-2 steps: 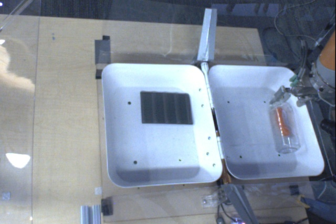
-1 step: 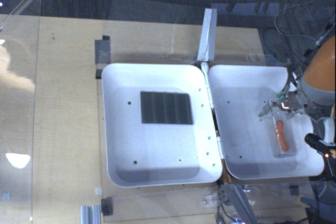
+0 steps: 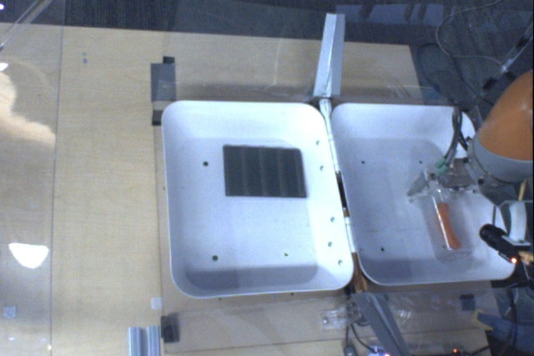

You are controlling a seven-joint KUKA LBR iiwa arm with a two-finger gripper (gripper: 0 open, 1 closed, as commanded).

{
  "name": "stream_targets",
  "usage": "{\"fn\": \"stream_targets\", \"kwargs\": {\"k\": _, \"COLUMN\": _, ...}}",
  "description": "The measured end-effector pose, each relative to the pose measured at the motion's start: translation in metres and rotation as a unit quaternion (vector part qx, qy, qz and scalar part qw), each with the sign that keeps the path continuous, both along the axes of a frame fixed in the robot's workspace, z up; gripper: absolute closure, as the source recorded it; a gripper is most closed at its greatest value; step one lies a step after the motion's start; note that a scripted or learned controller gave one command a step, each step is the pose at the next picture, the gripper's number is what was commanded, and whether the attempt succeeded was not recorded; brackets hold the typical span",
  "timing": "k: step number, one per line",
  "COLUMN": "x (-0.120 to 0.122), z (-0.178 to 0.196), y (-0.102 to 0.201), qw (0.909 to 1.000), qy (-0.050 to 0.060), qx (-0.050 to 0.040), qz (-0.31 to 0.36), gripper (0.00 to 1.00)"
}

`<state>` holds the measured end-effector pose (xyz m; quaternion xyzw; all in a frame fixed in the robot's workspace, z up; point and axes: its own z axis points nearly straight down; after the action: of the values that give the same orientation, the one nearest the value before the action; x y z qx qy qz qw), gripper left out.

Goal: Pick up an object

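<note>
The arm point(image 3: 509, 137) shows a rounded orange band above a grey wrist collar, with thin dark and green cables running down to a small metallic pincer point(image 3: 434, 183) fitted with pale, translucent-looking fingers.

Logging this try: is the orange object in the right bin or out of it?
In. The orange object lies on the floor of the right bin, inside its rim, just below the gripper.

Fixed overhead camera, slanted down on bins point(image 3: 250, 117)
</note>
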<state>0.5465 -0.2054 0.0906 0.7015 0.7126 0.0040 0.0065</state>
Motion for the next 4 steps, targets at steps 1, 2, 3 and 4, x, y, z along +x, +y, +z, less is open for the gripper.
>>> {"fn": "stream_targets", "kwargs": {"k": 1, "x": 0.041, "z": 0.004, "y": 0.030, "qw": 0.9924, "qy": 0.004, "qx": -0.0004, "qz": 0.123, "gripper": 0.00}}
{"fn": "stream_targets", "kwargs": {"k": 2, "x": 0.011, "z": 0.000, "y": 0.004, "qw": 0.9963, "qy": 0.001, "qx": -0.0013, "qz": 0.086, "gripper": 0.00}}
{"fn": "stream_targets", "kwargs": {"k": 3, "x": -0.012, "z": 0.000, "y": 0.000, "qw": 0.9959, "qy": 0.000, "qx": -0.0015, "qz": 0.091, "gripper": 0.00}}
{"fn": "stream_targets", "kwargs": {"k": 4, "x": -0.025, "z": 0.001, "y": 0.000, "qw": 0.9953, "qy": -0.002, "qx": -0.0021, "qz": 0.097, "gripper": 0.00}}
